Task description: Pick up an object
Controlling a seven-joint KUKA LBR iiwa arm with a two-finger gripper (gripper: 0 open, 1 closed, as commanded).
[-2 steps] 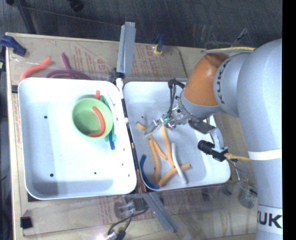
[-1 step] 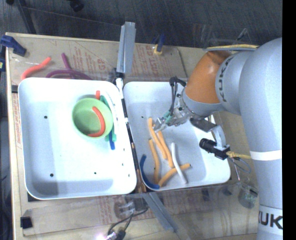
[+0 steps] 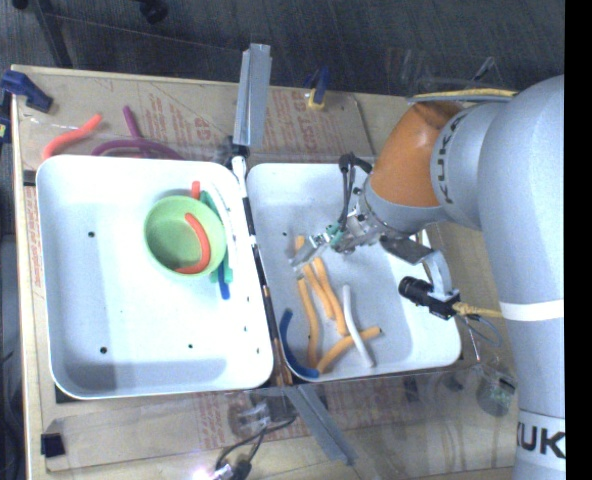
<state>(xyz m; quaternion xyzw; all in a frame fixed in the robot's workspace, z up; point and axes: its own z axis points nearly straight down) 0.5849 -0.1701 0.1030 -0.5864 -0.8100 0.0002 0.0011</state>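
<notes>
Right bin [image 3: 431, 343], near edge: a blue curved piece [image 3: 286, 343] lies beside orange sticks [image 3: 321, 298] and a white stick [image 3: 354, 323]. Above them, the gripper [image 3: 321, 243] hangs low over the sticks; grip state cannot be determined. Left bin [image 3: 86, 298]: a green bowl [image 3: 176, 230] containing a red curved piece [image 3: 204, 243].

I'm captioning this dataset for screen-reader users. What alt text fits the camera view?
A grey robot arm reaches from the right, its end effector low over the right white bin among orange sticks, a white stick and a blue curved piece. The left white bin holds a green bowl.
</notes>
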